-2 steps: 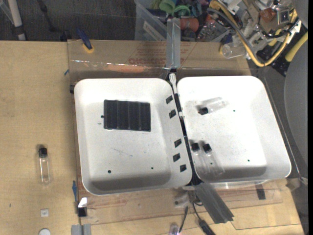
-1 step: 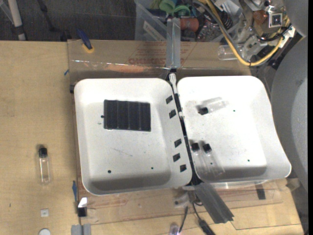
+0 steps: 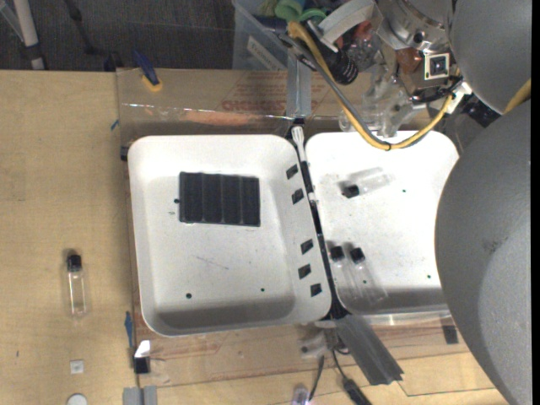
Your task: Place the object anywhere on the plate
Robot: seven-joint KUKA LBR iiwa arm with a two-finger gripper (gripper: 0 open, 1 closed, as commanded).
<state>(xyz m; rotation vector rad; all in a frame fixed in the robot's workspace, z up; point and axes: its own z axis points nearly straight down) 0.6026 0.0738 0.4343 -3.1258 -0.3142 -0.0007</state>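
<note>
A dark ribbed plate is seen lying flat in the left bin, nearer that bin's far wall than its near one. Nothing is seen resting on the plate.

To the right of the plate, across the divider and inside the right bin, a small clear vial with a black cap is made out, lying on its side; its glass body is nearly lost against the white floor. Further right of the plate and nearer the camera, a pair of similar vials is seen close to the divider, of which little beyond the black caps can be distinguished.

The gripper is found up and to the right of the plate, over the far rim of the right bin and well apart from every vial. It is blurred and tangled with a yellow cable, so whether it is spread or pressed together cannot be told; nothing can be seen held in it.

Much of the right bin's far side from the plate is covered by the grey arm.

Well to the left of the plate, outside both bins, another vial is seen on the wooden bench. Beyond the plate, a tub of coloured items is cut off by the top edge.
</note>
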